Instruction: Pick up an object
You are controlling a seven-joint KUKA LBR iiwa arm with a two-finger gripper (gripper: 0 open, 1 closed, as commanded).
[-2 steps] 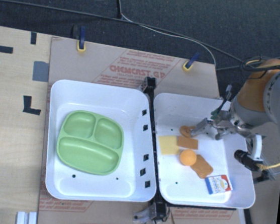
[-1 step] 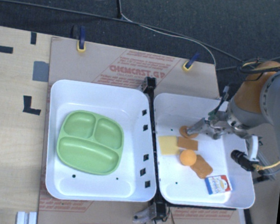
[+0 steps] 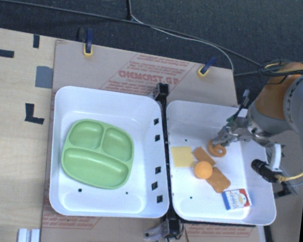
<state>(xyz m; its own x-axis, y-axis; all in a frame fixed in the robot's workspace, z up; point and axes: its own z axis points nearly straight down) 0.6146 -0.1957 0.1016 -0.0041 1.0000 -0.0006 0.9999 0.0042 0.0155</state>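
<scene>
The right bin [image 3: 249,217] holds several small items: a yellow square slab [image 3: 181,156], an orange ball [image 3: 203,170], a flat tan-orange strip [image 3: 218,179] under and beside the ball, a small orange ring [image 3: 217,150], and a white, blue and red box [image 3: 236,199] near the front right corner. My gripper [image 3: 222,141] reaches in from the right and hangs low over the bin's back middle, right above the orange ring and seemingly touching its top. Its tip hides part of the ring.
The left bin [image 3: 66,99] holds a green divided plate [image 3: 98,154]. A black divider [image 3: 162,146] runs between the two bins. The grey arm with its orange band [image 3: 277,100] stands over the right bin's back right corner, with a cable [image 3: 268,171] beside it.
</scene>
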